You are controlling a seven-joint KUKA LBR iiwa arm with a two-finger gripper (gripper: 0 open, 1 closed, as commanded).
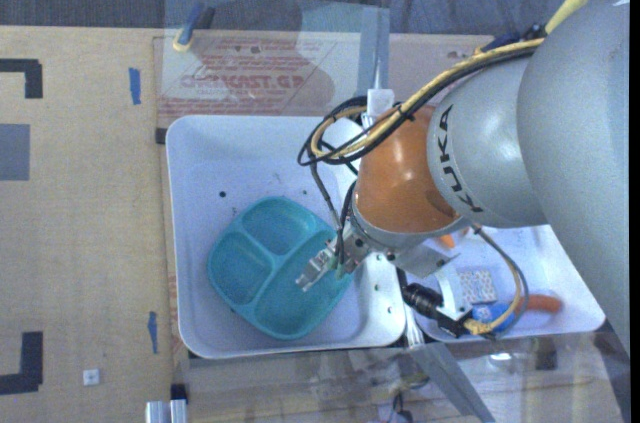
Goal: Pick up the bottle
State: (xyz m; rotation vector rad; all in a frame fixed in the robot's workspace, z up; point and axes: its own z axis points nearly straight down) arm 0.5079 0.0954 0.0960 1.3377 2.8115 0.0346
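My tool (pixel 322 266) hung over the teal divided plate (pixel 268 279), at its 3 o'clock rim, inside the left bin (pixel 200 171). I could not tell its state. I could not locate the bottle.

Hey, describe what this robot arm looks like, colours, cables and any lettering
The arm is bulky, rounded grey metal with a glossy orange band above the wrist and black KUKA lettering. Yellow and black cables loop beside it. The small metallic gripper sits at its tip.
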